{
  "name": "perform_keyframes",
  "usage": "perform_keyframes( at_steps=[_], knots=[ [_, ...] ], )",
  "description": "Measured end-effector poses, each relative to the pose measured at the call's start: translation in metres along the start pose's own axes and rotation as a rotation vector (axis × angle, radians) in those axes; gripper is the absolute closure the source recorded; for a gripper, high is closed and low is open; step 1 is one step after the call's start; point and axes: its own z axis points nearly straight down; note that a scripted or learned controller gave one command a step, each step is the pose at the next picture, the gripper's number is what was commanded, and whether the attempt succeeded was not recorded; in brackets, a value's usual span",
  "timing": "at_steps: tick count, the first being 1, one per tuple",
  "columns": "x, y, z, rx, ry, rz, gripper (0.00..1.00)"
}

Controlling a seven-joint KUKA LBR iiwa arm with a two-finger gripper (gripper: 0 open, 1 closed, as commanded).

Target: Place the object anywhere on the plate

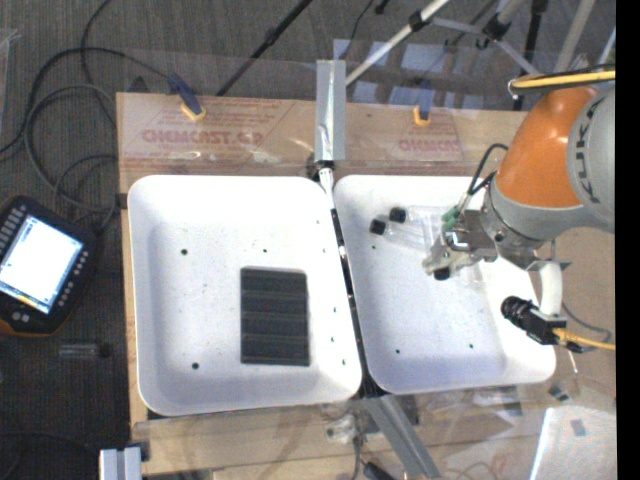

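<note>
Right bin, pincer above

Two bins side by side on the worktop, touching along a shared middle edge. In the left bin, a flat plate lying right of centre, toward the near edge. In the right bin, a clear object near the far wall, flanked by two small caps. Just right of that, over the right bin, the arm and its pincer. Left of the worktop, on the floor, a handheld screen.
</note>
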Motion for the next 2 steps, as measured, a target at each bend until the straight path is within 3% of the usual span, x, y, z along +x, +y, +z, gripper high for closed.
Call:
perform_keyframes(
  at_steps=[1,2],
  knots=[
    [0.072,-0.006,0.004,0.001,-0.001,-0.066,1.0],
    [0.125,-0.02,-0.075,-0.001,-0.003,-0.324,1.0]
  ],
)
